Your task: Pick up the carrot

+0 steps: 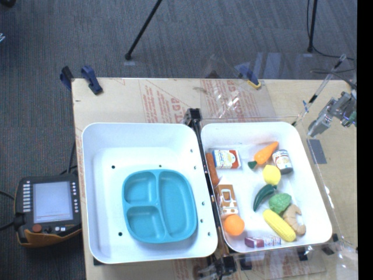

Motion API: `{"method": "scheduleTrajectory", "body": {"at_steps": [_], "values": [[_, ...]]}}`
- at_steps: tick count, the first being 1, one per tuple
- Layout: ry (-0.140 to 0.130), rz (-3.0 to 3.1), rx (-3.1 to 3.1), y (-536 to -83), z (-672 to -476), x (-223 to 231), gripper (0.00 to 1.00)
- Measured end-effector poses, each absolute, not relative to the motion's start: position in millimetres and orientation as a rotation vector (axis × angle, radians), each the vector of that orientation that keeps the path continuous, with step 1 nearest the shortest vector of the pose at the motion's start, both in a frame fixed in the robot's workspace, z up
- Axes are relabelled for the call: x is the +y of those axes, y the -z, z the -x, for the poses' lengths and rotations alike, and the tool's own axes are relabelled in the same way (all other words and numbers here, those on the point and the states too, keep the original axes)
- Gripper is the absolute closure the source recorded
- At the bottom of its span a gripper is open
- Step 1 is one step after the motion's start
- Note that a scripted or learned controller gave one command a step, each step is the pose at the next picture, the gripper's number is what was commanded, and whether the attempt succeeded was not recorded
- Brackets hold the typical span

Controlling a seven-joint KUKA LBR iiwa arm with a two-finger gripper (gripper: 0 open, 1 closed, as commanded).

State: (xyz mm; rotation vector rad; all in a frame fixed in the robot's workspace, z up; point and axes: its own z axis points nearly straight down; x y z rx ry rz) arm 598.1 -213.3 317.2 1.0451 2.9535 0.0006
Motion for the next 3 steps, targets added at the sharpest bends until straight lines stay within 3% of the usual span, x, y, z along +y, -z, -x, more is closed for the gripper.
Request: {"method": "scheduleTrajectory", "body": {"at_steps": [1,2,3], "values": [[-0.003,-1.029,2.958,-134.5,-596.5,-209.5,1.00],[-0.004,-0.879,3.019,-86.4,-586.0,-146.3,1.00],[-0.006,-1.299,2.848,-248.0,-587.8,-99.3,1.00]]}}
